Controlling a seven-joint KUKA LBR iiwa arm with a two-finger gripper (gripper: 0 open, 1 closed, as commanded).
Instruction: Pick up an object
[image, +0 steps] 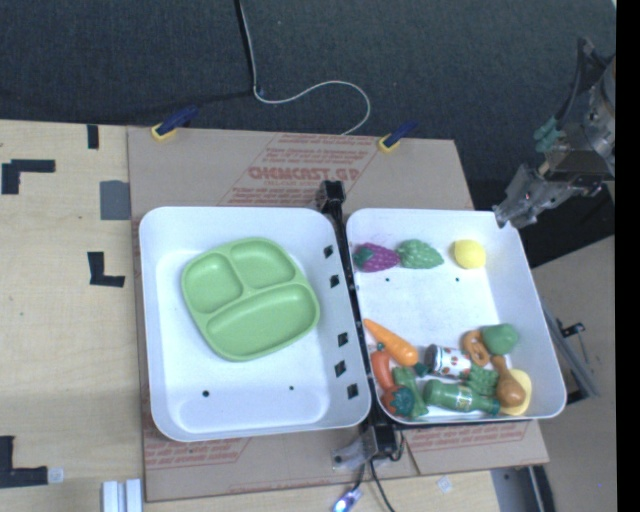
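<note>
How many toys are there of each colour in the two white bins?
Green: 5, the divided plate, the leafy one, the one at the right and two in the pile
Orange: 2, the carrot and the one at the corner
Purple: 1, the grapes
Yellow: 1, the lemon
Total: 9, though the pile is too jumbled to be sure.

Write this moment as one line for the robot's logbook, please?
stage: before pick | gripper: over right bin's far right corner, holding nothing | toys: in right bin | green plate: left bin
</note>
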